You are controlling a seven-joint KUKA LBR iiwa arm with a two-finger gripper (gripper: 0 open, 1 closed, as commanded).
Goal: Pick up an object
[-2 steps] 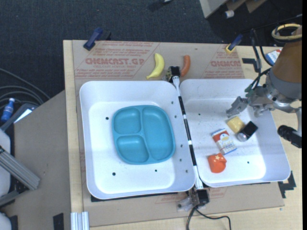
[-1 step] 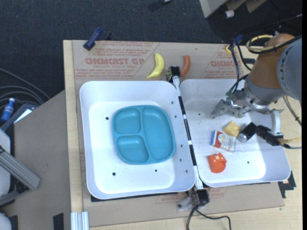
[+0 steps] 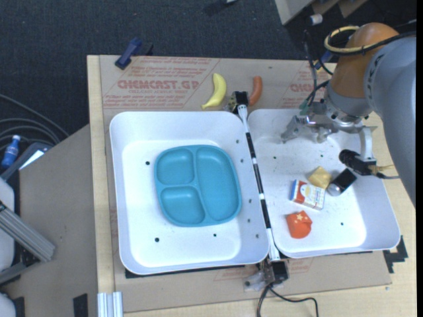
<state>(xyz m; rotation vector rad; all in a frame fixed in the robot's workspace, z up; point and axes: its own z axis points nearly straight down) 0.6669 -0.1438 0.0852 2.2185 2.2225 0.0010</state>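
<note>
End effector (image 3: 307, 133) sits low over the far part of the right bin (image 3: 377, 240), prongs spread apart w/ nothing between them, just bare white bin floor below. Nearest pickable things lie toward the near side of that bin, apart from the end effector: a yellow block (image 3: 320, 176), then touching its near-left edge a small box (image 3: 307, 194) in white, red & blue, and nearer still a red lump (image 3: 299, 224), just beside the box but not touching. Print on the box is too small to read. Left bin (image 3: 132, 243) holds a blue 3-compartment plate (image 3: 198, 183), approx. centred. Beyond the bins, on the bench (image 3: 99, 177), a banana (image 3: 215, 91) and an orange sausage-shaped item (image 3: 255, 90) lie near the bins' far rims, w/ a dark blue object (image 3: 129, 53) at the far-left bench corner. Bench surface carries red lettering, "CHEMCAST" legible, followed by what looks like "GP"; smaller lines under it can't be made out.
</note>
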